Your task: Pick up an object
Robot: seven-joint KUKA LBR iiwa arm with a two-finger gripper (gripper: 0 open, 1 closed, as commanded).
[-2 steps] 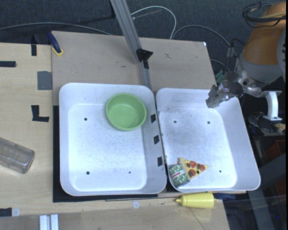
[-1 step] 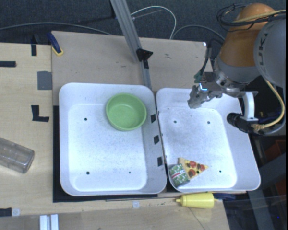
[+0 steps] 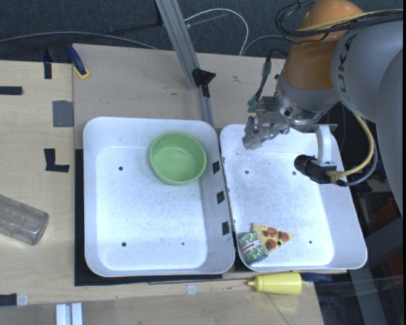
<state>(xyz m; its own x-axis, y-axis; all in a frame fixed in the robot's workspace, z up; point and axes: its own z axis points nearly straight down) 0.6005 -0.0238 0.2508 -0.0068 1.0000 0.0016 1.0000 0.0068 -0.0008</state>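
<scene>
A pale wooden bench (image 3: 27, 147) spreads left of the claw (image 3: 255, 139); beyond it lies dark, perhaps carpeted, floor (image 3: 88, 9).

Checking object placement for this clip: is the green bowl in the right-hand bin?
No, the green bowl sits in the left bin, while the right bin holds a pizza-slice toy.

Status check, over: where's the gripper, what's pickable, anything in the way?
Gripper over right bin, far-left corner, nothing seen in it. Pizza-slice toy and green packet at near edge. Green bowl in left bin. Path clear.
</scene>
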